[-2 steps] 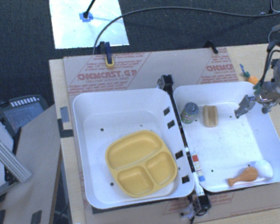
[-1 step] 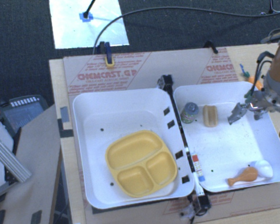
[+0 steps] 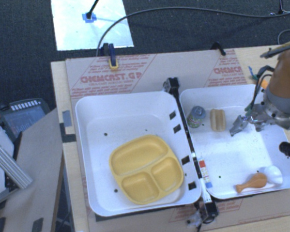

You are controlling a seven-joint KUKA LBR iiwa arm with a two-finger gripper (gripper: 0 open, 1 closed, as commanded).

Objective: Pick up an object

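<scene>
You see metal two-finger gripper (image 3: 238, 126) low in right white bin (image 3: 230, 181), fingers parted, holding nothing. Nearest: tan block-shaped piece (image 3: 218, 119) just beside it, small grey can (image 3: 196, 116) beyond. Pick not yet made; closing and lift remain.

Dark carpet (image 3: 12, 45) (cables (image 3: 195, 11) across it)

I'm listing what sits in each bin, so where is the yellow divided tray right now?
The yellow divided tray lies in the left bin, toward its front right corner, close to the divider between the bins.
</scene>
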